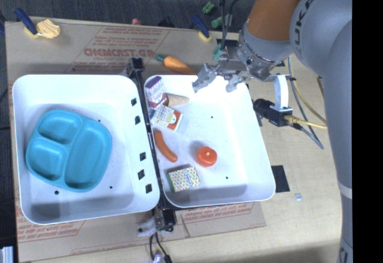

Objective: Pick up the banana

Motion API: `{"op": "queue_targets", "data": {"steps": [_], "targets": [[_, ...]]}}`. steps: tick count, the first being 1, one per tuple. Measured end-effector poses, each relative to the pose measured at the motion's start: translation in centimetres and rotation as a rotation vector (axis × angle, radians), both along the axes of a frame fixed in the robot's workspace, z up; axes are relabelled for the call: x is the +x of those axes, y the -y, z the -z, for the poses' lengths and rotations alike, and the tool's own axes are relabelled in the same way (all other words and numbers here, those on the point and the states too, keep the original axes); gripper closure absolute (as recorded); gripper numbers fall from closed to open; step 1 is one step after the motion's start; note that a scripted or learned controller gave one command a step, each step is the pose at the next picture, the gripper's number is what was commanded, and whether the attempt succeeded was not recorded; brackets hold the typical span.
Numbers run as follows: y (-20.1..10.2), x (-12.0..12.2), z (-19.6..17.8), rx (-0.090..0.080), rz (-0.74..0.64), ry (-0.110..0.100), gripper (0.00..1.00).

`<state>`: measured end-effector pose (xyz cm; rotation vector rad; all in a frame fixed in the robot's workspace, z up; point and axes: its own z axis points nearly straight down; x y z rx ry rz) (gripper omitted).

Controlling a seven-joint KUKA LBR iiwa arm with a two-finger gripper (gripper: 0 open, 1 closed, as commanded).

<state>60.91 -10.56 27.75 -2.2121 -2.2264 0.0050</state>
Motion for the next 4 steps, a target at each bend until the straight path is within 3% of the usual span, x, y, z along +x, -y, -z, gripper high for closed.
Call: {"op": "queue_targets", "data": {"steps": [1, 2, 3, 4], "targets": [[-2.4, -6.5, 6.2, 0.002, -0.640, 0.001, 0.00], [-9.2, -9.3, 1.1, 0.000, -0.284, 0.002, 0.00], [-10.5, -12.7, 8.6, 0.003, -0.666, 0.000, 0.00], [-15.9, -13.3, 8.6, 0.001, -0.390, 0.003, 0.00]]}}
